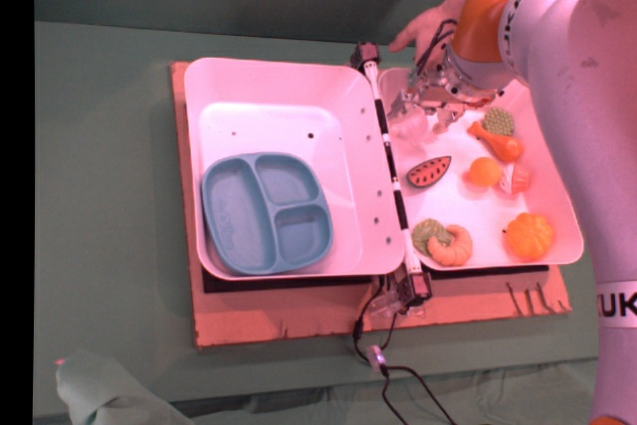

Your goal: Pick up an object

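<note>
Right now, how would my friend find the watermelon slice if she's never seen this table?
Look in the right bin, the one full of toy food. Near its left wall, about halfway down, lies the watermelon slice. It is the only flat wedge, red with dark seeds and a dark rind, while its neighbours are mostly round and orange.

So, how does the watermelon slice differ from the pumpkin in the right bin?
The watermelon slice is flat and wedge-shaped, red with dark seeds and a dark rind; the pumpkin is round, ribbed and plain orange. The slice lies near the bin's middle, close to the divider; the pumpkin sits at the near right corner. Both lie free in the right bin.
</note>
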Tool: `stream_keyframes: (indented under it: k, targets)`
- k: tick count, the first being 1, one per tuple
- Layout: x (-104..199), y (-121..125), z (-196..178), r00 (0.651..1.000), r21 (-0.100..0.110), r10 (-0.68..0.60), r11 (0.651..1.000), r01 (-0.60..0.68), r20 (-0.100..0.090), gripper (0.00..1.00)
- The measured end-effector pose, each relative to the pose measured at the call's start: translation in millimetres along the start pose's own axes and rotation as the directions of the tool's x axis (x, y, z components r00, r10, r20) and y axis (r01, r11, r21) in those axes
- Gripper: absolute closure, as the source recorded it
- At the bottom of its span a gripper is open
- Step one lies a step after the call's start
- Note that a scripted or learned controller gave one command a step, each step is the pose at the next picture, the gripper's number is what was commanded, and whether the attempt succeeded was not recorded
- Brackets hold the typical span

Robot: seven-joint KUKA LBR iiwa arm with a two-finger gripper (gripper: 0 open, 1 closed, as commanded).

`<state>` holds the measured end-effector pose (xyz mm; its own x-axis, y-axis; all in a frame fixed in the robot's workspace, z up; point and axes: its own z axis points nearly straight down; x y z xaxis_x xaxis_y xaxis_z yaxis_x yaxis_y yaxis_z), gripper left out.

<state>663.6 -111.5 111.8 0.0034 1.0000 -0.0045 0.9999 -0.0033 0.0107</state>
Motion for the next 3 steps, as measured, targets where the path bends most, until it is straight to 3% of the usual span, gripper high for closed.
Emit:
stream_keyframes:
  k: [1,3]
  targets:
    - [-1,1,-11,1.0,-0.003,0.003,1.0,-0.003,0.001,1.0]
    - [9,13,-130,1.0,-0.001,-0.002,1.0,0.002,-0.002,1.0]
